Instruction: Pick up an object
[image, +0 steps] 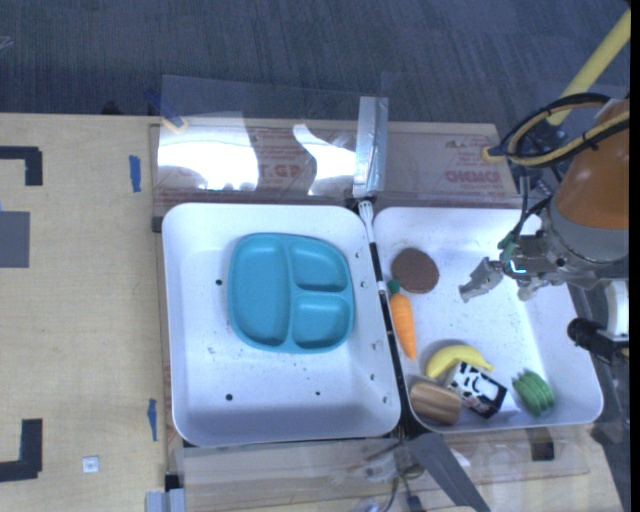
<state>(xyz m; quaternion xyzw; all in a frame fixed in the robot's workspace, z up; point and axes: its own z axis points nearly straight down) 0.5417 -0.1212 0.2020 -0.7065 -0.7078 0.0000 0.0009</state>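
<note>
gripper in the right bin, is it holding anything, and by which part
Nothing is held. The gripper hangs over bare floor of the right bin, apart from the brown disc, carrot and banana, with nothing between its fingers.

The grey arm with the orange band (600, 190) is cut off by the right edge. The black-and-white printed object (478, 388) is partly overlapped by the yellow banana (457, 358), and its markings are too small to be read. The gripper (482, 283) is blurred.
</note>
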